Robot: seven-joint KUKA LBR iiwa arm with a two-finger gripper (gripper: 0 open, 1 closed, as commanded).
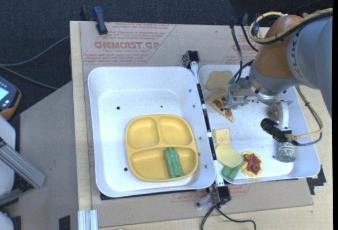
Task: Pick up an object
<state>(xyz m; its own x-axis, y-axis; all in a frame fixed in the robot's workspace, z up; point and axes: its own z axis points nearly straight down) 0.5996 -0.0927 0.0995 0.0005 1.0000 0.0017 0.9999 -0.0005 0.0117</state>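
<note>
In the right bin [303, 168], my gripper [236, 96] hangs low over the upper left part, just right of a pizza slice [220, 103] with red toppings. A tan bread slice [218, 80] lies just behind it, near the bin's back left corner. I see nothing lifted off the bin floor.
At the right bin's front lie a pale yellow square [222, 135], a yellow-green piece [229, 156], a green piece [229, 172], a small round pizza [252, 164] and a can [285, 152]. The left bin [105, 92] holds a yellow divided plate [141, 134] with a green vegetable [172, 162].
</note>
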